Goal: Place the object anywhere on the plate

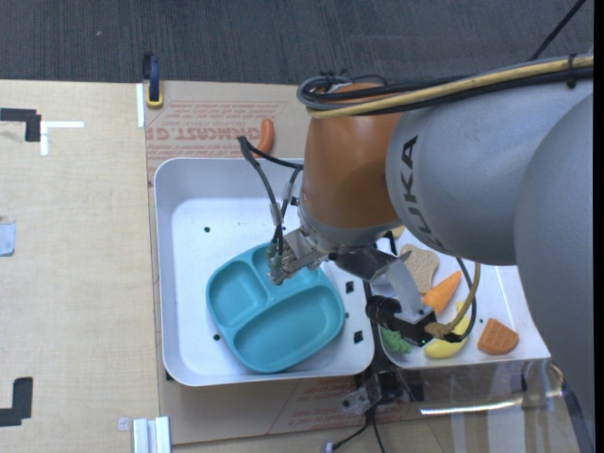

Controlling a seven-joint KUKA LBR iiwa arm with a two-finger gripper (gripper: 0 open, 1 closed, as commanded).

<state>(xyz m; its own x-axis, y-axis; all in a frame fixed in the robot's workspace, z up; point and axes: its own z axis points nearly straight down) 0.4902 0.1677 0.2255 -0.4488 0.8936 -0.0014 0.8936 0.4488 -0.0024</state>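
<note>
The grey KUKA arm with the orange band [444,177] is reaching across from the right and hanging its two-finger gripper [280,264] low over the teal plastic plate with three compartments [283,333], which is lying in the left shallow white bin [184,215]. The wrist is hiding the gripper's end, so I cannot tell whether it is released, clenched or carrying anything. The likely objects are lying together in the right shallow white bin [528,352]: an orange toy carrot [441,293], a yellow toy banana [442,348], an orange wedge [496,338], a tan bread-like slice [421,268] and a small green piece [396,342]. They are looking like light, stiff, smooth toy foods, so slipping is probably the main risk. Gripping the carrot or banana across its thick middle, or the wedge on its flat faces, would likely be holding best.
</note>
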